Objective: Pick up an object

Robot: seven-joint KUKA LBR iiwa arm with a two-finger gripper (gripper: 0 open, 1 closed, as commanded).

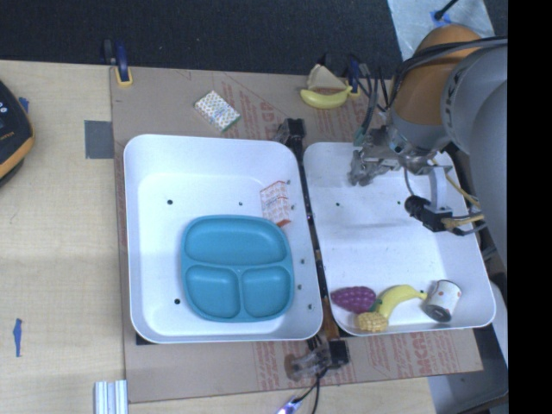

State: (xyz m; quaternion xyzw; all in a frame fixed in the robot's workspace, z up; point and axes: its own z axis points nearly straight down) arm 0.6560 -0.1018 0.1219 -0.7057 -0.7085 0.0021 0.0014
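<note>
The grey arm with its orange band is reaching in from the upper right of the frame, and its gripper (369,167) is hanging over the upper left part of the right bin (384,231); whether the pincer is wide or narrow I cannot tell, and nothing is showing between its tips. Along the lower edge of that bin, a purple grape bunch (353,298), a corn cob (373,322), a yellow banana (398,298) and a small white-and-grey cylinder (441,300) are lying close together, well apart from the gripper. In the left bin (155,197), a blue divided plate (237,266) is sitting at the centre, with a small red-and-white packet (276,202) lying just above it, near the bin's right wall. Beyond the bins, at the top centre, another banana (324,97) is resting on the bench.
</note>
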